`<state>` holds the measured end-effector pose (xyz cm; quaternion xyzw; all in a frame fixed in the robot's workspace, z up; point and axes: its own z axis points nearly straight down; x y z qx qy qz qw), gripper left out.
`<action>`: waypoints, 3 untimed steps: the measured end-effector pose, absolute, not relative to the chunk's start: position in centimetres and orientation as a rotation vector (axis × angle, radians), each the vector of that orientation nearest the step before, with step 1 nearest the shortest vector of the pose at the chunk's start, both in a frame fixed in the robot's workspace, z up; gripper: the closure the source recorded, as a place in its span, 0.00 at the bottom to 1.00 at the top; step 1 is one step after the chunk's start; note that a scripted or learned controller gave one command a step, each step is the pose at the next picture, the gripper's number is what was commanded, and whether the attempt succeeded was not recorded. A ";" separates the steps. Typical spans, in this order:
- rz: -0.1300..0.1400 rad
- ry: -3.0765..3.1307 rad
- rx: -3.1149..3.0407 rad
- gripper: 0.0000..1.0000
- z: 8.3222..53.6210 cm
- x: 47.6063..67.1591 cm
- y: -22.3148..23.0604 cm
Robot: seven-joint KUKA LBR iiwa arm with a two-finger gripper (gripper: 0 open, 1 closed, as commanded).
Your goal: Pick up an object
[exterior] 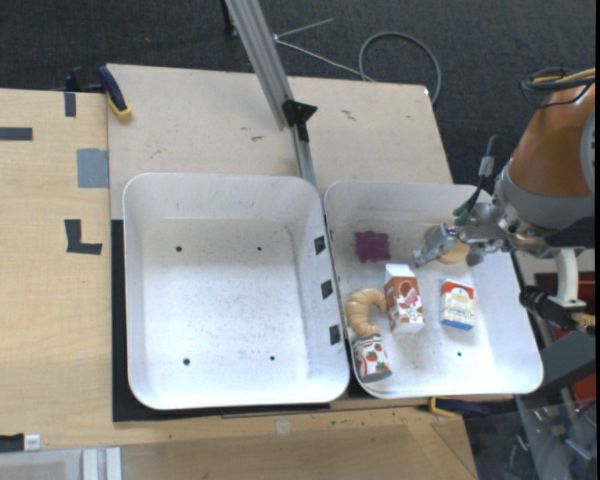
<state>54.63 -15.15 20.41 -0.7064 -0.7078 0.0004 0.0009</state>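
Note:
The right bin (505, 363) holds several small objects. A purple block (372, 245) lies toward its back left. A tan croissant-shaped piece (361, 311) curls beside a red and white carton (405, 303). A white carton with blue and red print (458, 305) lies to the right of that. Another small carton (372, 357) rests against the front left wall. My gripper (432, 250) hangs low over the bin's back right part, just right of the purple block and above the cartons. A tan object (460, 255) peeks out from under the wrist.
The left bin (132, 268) sits next to the right one, and their walls touch. A slanted metal pole (265, 58) ends at a black bracket at the bins' back edge. A clamp (115, 91) and a cable loop (400, 53) lie behind.

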 end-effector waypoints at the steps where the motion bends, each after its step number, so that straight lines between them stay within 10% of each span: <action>1: 0.002 -2.223 -2.218 0.00 20.4 54.6 -15.2; 3: 0.007 -2.219 -2.217 0.00 9.4 54.5 -14.0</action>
